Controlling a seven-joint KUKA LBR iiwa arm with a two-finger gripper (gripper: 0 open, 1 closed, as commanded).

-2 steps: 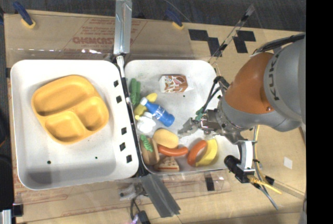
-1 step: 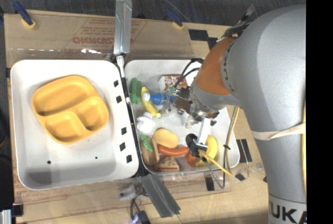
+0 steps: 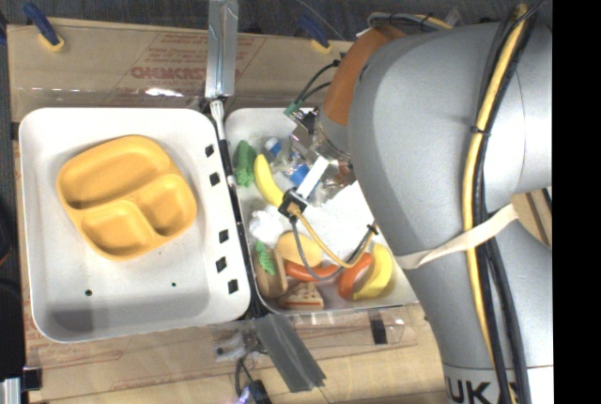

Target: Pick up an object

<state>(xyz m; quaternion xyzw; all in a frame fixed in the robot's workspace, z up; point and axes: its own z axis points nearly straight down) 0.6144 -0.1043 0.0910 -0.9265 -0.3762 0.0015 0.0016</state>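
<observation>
The claw (image 3: 305, 169) is down inside the right bin (image 3: 242, 125), low over the clutter at the bin's upper middle. Whether it is apart or together, I cannot tell: its tip is lost among cables and small bright bits. Nothing can be seen clamped in it.

Right beside it, to the left, lies a banana (image 3: 267, 180), tilted along the bin's left side, with a green toy (image 3: 245, 163) just beyond it against the wall. A blue piece (image 3: 299, 175) sits right under the claw, too small to name. A yellow cable (image 3: 315, 242) loops from the claw down across the bin.

Lower down, a crumpled white thing (image 3: 266, 226) lies near the left wall. Below that is a heap of toy food: a red sausage shape (image 3: 310, 271), a red and yellow fruit (image 3: 366, 272), and something brown (image 3: 299, 299) at the bottom edge. They overlap, so the shapes are hard to part.

The grey arm (image 3: 451, 177) fills the right side and covers most of that bin's right half, with an orange band (image 3: 346, 85) showing above the wrist.

The left bin (image 3: 38, 318) holds a yellow divided tray (image 3: 127, 195), well apart from the claw. A metal clamp bar (image 3: 222, 45) stands between the bins at the top.
</observation>
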